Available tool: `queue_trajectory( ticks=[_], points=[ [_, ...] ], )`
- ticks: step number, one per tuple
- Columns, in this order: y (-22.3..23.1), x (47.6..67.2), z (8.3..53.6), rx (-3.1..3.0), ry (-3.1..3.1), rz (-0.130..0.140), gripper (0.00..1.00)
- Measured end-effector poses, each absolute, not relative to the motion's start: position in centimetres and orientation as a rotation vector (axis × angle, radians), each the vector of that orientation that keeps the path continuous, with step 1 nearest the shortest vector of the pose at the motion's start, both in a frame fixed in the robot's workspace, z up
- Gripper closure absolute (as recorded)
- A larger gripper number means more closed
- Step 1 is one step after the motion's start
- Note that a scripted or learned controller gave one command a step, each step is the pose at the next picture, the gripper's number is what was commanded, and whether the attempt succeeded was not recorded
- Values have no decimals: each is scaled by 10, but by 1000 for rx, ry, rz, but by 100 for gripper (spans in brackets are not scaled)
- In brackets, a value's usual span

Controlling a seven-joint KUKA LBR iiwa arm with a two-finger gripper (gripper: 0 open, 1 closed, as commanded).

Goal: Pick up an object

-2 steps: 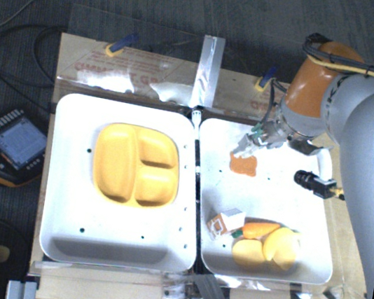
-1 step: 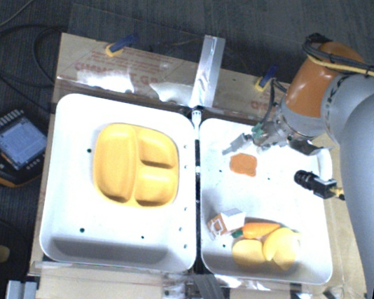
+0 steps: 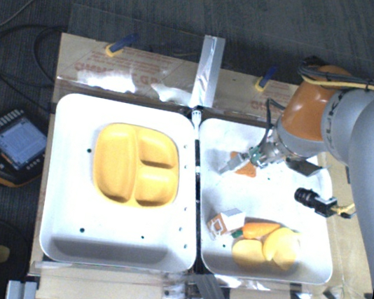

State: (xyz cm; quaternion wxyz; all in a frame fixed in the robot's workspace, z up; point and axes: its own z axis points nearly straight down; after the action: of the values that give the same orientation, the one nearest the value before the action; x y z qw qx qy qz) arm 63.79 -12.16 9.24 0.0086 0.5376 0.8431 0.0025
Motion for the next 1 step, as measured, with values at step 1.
queue_trajectory(
  ticks=[1],
  points=[
    [-121,639,102,1678,2631,10,100]
  ],
)
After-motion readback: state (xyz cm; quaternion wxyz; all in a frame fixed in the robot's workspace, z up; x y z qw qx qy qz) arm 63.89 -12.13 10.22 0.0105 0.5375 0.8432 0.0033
